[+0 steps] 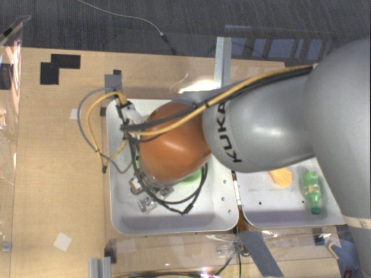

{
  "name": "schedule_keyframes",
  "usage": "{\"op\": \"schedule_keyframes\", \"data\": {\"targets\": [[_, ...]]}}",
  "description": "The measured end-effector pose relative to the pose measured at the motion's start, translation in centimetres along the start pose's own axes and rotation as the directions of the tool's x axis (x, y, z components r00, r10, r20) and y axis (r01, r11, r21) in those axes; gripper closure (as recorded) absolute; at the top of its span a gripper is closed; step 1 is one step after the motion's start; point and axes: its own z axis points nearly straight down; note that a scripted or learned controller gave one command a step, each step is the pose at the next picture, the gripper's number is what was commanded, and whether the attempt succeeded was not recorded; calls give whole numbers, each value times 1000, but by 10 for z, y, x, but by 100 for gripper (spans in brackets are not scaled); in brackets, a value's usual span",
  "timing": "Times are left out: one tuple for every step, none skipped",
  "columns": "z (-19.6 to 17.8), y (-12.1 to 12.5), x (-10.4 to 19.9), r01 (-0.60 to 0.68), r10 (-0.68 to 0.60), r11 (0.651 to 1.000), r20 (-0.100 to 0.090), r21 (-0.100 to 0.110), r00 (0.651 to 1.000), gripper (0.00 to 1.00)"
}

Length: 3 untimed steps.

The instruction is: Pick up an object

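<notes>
- Counter (52, 172): pale wood surface carrying two shallow white bins side by side, with black markers near its far left corner.
- Left bin (174, 220): the arm (272, 126) is stretched over it, its orange band (171, 146) covering most of the floor. Cables (101, 126) loop out past the bin's left wall.
- Claw (146, 194): seen low over the left bin floor, beneath the orange band, among dark cabling. Whether it is open or closed cannot be told from this angle.
- Green object (194, 177): a sliver shows just beside the orange band, inside the left bin. This is judged the likely target.
- Step in hand: judged as descent or grasp attempt in the left bin. No object is visible between the claw parts, so no hold is confirmed.
- Next move: calls for closing on the target, then a straight lift clear of the bin walls.
- Right bin (278, 216): holds an orange piece (282, 178) and a green bottle (312, 191), well apart from the claw.
- Obstruction: the arm itself hides the grasp point.
</notes>
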Motion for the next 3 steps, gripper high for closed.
{"op": "schedule_keyframes", "data": {"targets": [[-126,1,1,-522,522,853,-6,-8,853,100],[1,15,25,-135,135,991,-4,-9,991,100],[1,-8,19,-715,715,699,-8,-3,699,100]]}}
